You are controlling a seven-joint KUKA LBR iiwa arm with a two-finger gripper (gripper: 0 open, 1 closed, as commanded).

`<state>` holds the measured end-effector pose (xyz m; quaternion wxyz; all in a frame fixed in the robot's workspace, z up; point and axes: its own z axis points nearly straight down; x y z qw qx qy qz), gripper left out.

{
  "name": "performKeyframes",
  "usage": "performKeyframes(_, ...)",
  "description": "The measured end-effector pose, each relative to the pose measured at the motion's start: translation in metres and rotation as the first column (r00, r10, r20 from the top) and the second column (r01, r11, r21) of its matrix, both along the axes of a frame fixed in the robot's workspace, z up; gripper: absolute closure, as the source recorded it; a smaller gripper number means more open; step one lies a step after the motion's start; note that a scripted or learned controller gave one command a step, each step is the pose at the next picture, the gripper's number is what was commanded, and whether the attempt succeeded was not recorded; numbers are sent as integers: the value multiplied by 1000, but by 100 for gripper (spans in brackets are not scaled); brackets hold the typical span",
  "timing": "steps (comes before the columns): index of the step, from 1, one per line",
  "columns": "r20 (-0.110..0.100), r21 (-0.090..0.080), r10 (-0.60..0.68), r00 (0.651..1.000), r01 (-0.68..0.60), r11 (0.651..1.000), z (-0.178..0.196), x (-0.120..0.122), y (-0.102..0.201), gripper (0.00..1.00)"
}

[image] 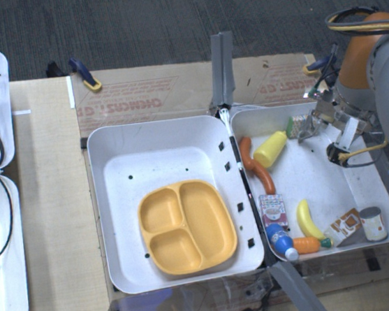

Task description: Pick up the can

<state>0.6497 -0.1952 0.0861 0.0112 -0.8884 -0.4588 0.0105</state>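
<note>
1. Your can (372,223) stands upright in the near right corner of the right bin (323,174), close against the rim. That corner spot leaves little room on two sides, so you would likely have to come at it from above.
2. A brown packet (345,225) lies just beside the can on its left, maybe touching it; I cannot tell for sure. It could be caught along with the can.
3. The pincer (306,129) hangs at the far end of the same bin, near the green item (291,127) and yellow bottle (270,148), well apart from the can. Nothing sits between its fingers; how far they are spread I cannot tell at this size.
4. The arm reaches in from the right, so its wrist hangs above the bin's right wall. From here the move toward the can runs down that wall, which I judge keeps it off the clutter.
5. The clutter lies along the left and near sides: sausages (256,167), banana (306,219), carrot (307,245).
6. The left bin (115,196) holds a yellow tray (187,226), no part of this pick.
</note>
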Motion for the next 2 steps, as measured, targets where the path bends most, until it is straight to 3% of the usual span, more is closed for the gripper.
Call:
performKeyframes(1,-11,-12,-205,979,205,979,1,1,14,0)
performKeyframes(2,0,-17,-260,966,260,966,1,-2,20,0)
